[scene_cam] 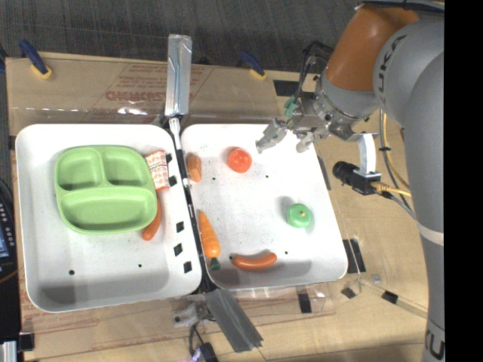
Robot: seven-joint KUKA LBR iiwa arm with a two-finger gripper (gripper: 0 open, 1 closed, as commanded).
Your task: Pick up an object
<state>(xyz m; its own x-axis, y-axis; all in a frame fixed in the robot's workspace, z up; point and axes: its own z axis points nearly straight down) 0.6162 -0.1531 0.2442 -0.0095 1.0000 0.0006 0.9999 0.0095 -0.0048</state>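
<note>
1. Tomato point(239, 159), a small red round piece, lies near the far edge of the right bin point(256, 210), left of the middle. It is the loose item nearest the gripper, so I judge it the likeliest thing to be picked.

2. Gripper point(287, 137) hangs above the far right corner of the right bin, its two fingers spread apart with nothing between them. One fingertip point(266, 140) points toward the tomato; the other sits nearer the bin's right wall. Open and empty, it looks poised for a descent rather than a carry.

3. Other candidates in the right bin: a green apple point(299, 216) near the right edge, standing free; a sausage point(253, 260) along the near edge; a carrot point(209, 234) and a small orange piece point(194, 167) both tight against the left wall.

4. Pieces pressed against the wall would be awkward, since a finger has little room to slip between item and wall. The tomato and the apple have bare floor all round, which favours a straight downward grasp.

5. Left bin point(45, 277) carries a green divided tray point(106, 188), with a small packet point(157, 170) touching the tray's right side and another sausage point(152, 227) by its near right corner. These lie well apart from the gripper.

6. Round toys may roll off a closing finger, so centring matters.
</note>
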